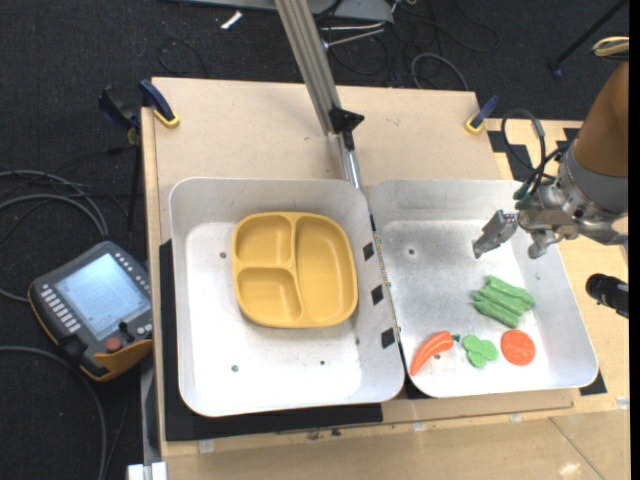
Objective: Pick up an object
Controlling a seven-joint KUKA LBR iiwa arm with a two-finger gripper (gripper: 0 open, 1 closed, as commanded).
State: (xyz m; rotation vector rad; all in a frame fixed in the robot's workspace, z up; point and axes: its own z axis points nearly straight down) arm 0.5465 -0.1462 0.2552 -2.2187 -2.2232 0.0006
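In the right bin (440, 228) lie several toy foods near the front: a green bean bundle (502, 300), a red tomato slice (518, 347), a small green broccoli piece (480, 350) and an orange carrot (431, 349). My gripper (517, 238) hangs above the bin's right half, just behind the green beans, open with nothing between its fingers. The arm comes in from the right edge.
A yellow divided plate (296, 268) rests in the left bin (200, 268). A metal pole (312, 58) slants up from between the bins. A teach pendant (90, 308) lies on the floor at left. Clamps hold the bench's far corners.
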